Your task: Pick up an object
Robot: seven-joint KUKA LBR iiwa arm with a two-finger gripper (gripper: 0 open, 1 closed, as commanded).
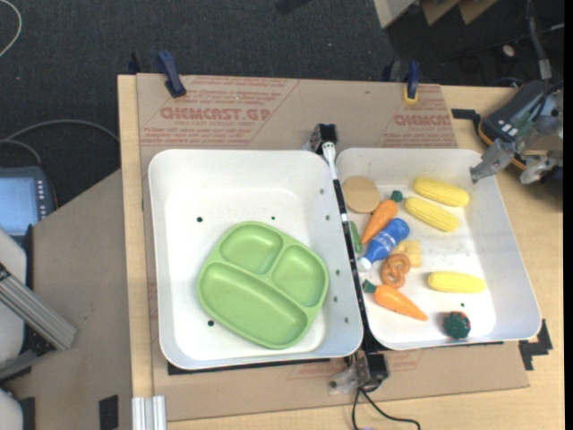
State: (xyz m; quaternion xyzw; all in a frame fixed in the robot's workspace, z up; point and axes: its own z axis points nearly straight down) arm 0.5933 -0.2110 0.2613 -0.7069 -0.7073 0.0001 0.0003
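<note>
While arm idles at right: pick a loner
target: yellow corn (pixel 456 282) — clear sides
end effector (pixel 488 167): grip state unreadable — blurred

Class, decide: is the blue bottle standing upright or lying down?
Lying down: the blue bottle rests lengthwise on the right bin floor.

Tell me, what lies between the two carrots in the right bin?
In the camera view, a blue bottle and a small orange pretzel-like piece lie between the upper carrot and the lower carrot.
</note>
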